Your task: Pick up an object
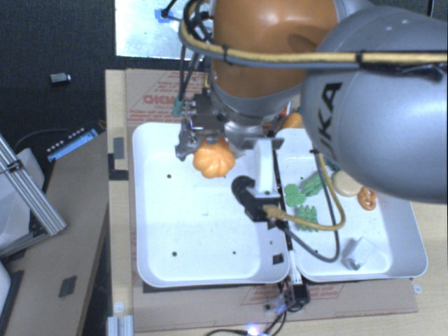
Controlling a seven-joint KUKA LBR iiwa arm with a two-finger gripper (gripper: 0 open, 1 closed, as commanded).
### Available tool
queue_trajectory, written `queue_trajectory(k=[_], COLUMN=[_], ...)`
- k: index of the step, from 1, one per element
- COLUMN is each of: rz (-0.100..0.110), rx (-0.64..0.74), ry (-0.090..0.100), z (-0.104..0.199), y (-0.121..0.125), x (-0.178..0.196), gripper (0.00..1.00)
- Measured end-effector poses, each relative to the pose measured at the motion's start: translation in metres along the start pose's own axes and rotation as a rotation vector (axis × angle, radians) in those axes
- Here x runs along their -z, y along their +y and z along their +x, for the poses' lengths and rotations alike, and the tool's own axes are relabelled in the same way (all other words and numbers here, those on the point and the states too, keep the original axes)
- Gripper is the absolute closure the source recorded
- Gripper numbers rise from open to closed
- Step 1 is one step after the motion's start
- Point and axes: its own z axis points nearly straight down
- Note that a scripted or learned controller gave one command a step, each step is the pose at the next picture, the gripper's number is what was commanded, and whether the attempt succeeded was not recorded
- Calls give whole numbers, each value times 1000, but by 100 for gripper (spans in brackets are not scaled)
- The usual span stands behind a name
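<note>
An orange pumpkin-shaped toy [214, 159] shows at the upper middle of the left bin [196, 257], right under the end of the arm. My gripper [197, 143] sits directly above and against it, its metal parts showing at the toy's upper left. The bulky grey and orange wrist covers most of the gripper from above. I cannot tell whether the toy rests on the bin floor or hangs lifted.
The right bin [399, 257] holds green toy pieces [306, 193], a cream round object [345, 183], an orange pretzel-like piece [366, 199] and a small silver object [353, 253]. Another orange item [291, 121] peeks out behind the arm. Cables [308, 222] trail over the bins' divider.
</note>
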Motion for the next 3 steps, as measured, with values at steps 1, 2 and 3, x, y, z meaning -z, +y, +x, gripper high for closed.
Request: queue_trajectory(k=[1, 2, 3], rz=[-13, 4, 4], rx=[6, 6, 5], ry=[9, -1, -1], z=[0, 1, 1], y=[-25, -24, -24], x=[156, 145, 145], gripper=[100, 100, 100])
